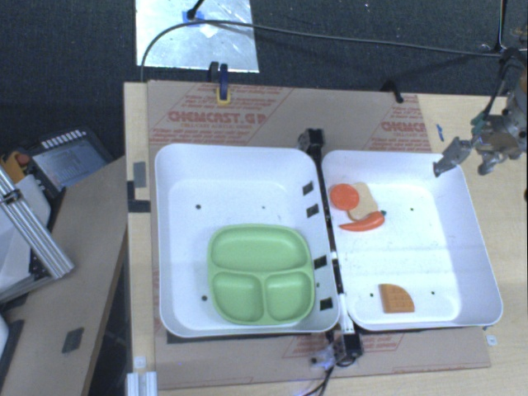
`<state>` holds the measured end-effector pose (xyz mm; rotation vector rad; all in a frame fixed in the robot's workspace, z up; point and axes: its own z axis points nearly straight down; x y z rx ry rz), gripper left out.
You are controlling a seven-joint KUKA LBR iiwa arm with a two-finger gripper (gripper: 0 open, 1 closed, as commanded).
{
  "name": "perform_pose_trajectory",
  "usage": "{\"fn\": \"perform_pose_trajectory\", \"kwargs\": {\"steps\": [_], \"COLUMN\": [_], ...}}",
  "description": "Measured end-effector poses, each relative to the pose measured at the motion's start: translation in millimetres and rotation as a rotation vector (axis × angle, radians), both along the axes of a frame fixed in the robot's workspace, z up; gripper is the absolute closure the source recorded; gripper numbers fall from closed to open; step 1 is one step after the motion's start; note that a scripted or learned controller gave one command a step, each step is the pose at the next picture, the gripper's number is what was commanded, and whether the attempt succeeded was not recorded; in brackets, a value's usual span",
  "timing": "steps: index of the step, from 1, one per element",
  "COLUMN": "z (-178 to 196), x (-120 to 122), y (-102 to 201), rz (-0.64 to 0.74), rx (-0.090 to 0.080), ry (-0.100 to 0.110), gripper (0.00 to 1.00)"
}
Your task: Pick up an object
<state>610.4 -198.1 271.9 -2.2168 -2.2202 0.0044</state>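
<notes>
Three objects wait; my end effector (464, 160), fingers apart, hovers empty; next, descend onto the chili (363, 221).

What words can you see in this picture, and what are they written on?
"CHEMCAST G P" in red, on the brown board under the bins, left side.
"CHEMCAST" again, slanted, on the board's right side; letters after it are blurred.
Faint red print along the board's front edge: too small to read.
</notes>
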Motion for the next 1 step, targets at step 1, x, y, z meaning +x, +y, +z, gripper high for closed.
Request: {"fn": "perform_pose_trajectory", "kwargs": {"steps": [1], "z": [3.7], "x": [1.5], "y": [0.2], "rz": [0.002], "rx": [-0.002], "ry": [-0.007], "gripper": [0.0]}}
